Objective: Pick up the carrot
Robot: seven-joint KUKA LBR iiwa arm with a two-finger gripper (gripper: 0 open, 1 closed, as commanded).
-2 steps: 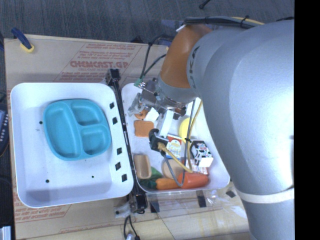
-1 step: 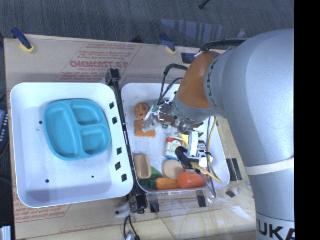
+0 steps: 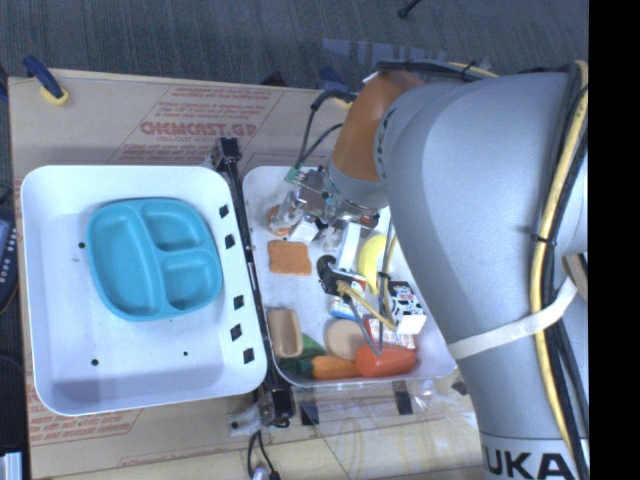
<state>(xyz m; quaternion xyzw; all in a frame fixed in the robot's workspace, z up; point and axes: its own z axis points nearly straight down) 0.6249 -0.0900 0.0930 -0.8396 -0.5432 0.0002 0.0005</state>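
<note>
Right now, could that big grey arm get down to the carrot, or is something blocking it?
Probably yes. The carrot lies at the near edge of the right bin, open from above. The gripper sits at the bin's far end. The red pepper and the egg crowd it, though.

One camera is looking down at a slant from above the bench (image 3: pixel 150 118), taking in both bins: the left bin (image 3: pixel 60 368) in full, the right bin (image 3: pixel 258 190) partly behind the arm (image 3: pixel 480 218), which is looming close from the right
</note>
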